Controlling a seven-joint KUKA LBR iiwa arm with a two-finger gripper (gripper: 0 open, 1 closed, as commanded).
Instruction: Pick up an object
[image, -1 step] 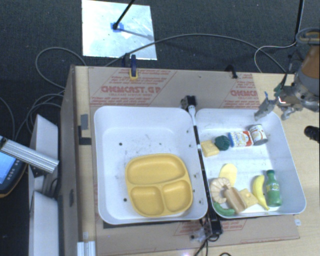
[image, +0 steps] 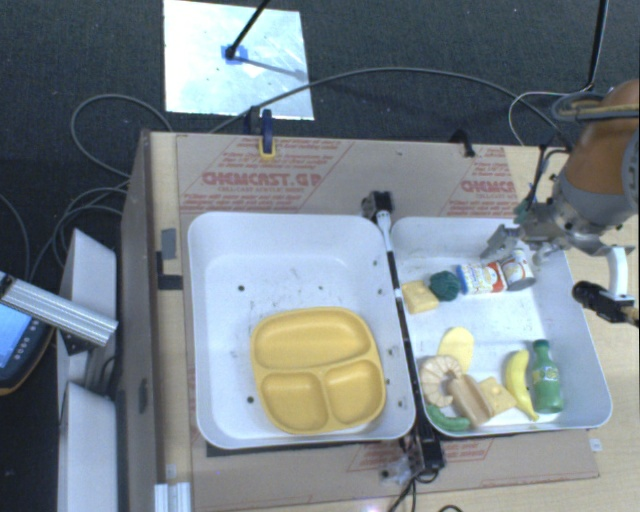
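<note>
Bench (image: 300, 165) w/ 2 white bins: left bin (image: 215, 300), right bin (image: 570, 330)

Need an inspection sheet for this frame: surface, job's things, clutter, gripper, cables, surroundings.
Surface: cardboard-covered bench bearing a left bin and a right bin side by side.
Job's things: in the right bin, a small tube-like pack, dark green lump, yellow wedge, banana, green bottle, toy food pile.
Clutter: yellow divided tray in the left bin.
Gripper: gripper sits over the right bin's far edge, just above the pack; finger state not readable.
Cables: several run across the dark floor and the bench's far edge.
Surroundings: foil-like sheet on the floor; metal profile at left.
</note>
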